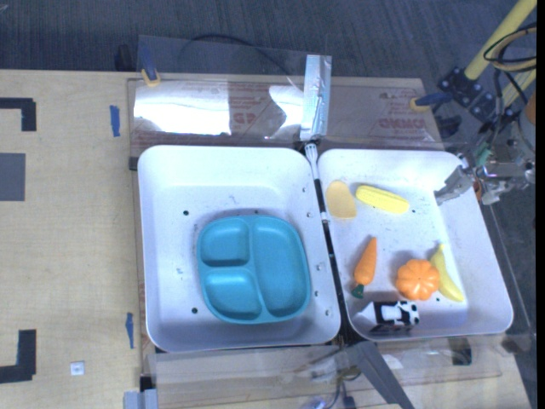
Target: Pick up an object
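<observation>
Lower right, we are seeing a small cow toy (397,313) lying beside a pumpkin (417,279). We are judging the carrot (366,262), light and rigid, best pinched mid-body. At the right edge, we cannot tell the gripper's (451,187) state.

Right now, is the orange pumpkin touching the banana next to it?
Touching. The camera view shows the pumpkin pressed against the banana on its right side, with no white bin floor between them.
</observation>
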{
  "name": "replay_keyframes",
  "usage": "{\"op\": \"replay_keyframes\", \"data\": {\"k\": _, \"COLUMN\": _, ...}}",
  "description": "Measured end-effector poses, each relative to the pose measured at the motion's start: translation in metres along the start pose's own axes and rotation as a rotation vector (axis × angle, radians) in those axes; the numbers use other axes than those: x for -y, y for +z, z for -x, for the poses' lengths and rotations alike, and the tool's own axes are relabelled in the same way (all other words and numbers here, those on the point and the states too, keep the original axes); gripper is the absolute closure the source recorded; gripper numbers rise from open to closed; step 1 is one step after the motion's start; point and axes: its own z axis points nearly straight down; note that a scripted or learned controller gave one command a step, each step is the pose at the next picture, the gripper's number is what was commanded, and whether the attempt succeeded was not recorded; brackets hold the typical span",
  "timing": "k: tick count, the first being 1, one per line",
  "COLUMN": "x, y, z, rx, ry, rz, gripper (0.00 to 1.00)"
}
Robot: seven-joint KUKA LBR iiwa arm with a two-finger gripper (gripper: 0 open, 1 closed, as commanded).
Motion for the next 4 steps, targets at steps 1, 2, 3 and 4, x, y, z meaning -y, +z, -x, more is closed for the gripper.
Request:
{"op": "replay_keyframes", "data": {"k": 1, "x": -0.022, "y": 0.045, "z": -0.034, "rx": -0.001, "ry": -0.256, "rz": -0.002, "gripper": 0.00}}
{"op": "replay_keyframes", "data": {"k": 2, "x": 0.024, "y": 0.108, "z": -0.089, "rx": -0.002, "ry": -0.134, "rz": -0.005, "gripper": 0.00}}
{"op": "replay_keyframes", "data": {"k": 3, "x": 0.050, "y": 0.144, "z": -0.092, "rx": 0.001, "ry": -0.119, "rz": 0.008, "gripper": 0.00}}
{"op": "replay_keyframes", "data": {"k": 4, "x": 0.088, "y": 0.143, "z": -0.044, "rx": -0.002, "ry": -0.114, "rz": 0.009, "gripper": 0.00}}
